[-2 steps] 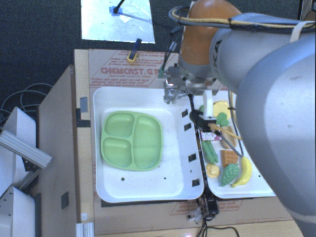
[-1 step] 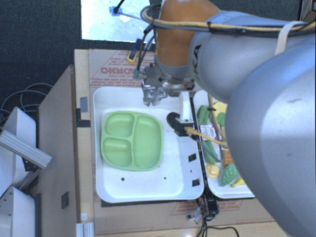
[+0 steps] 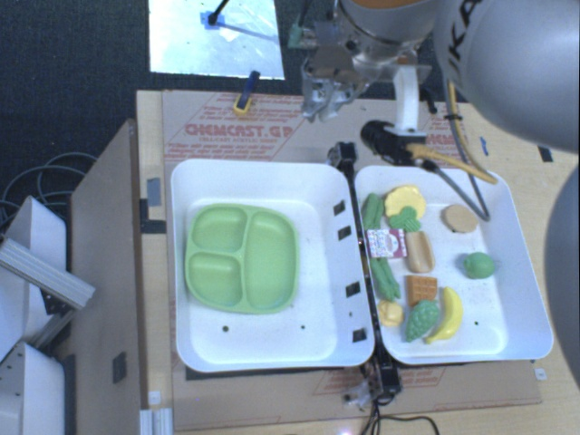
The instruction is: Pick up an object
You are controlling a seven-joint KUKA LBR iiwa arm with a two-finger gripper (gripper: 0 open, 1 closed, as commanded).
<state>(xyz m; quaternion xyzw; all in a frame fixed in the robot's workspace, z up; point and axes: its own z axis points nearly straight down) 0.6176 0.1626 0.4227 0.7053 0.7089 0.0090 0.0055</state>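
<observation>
Two bins on desk. Gripper [image 3: 324,98] above far rim, jaws blurred, state unclear. Banana [image 3: 447,315] lies in right bin [image 3: 517,243], long axis near-far, partly behind green toy [image 3: 421,320].

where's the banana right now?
In the camera view, the banana lies near the right bin's front edge, beside the green broccoli-like toy and below the round green ball.

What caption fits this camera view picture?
Robot hand above two white bins: green plate left, toy food right.
</observation>
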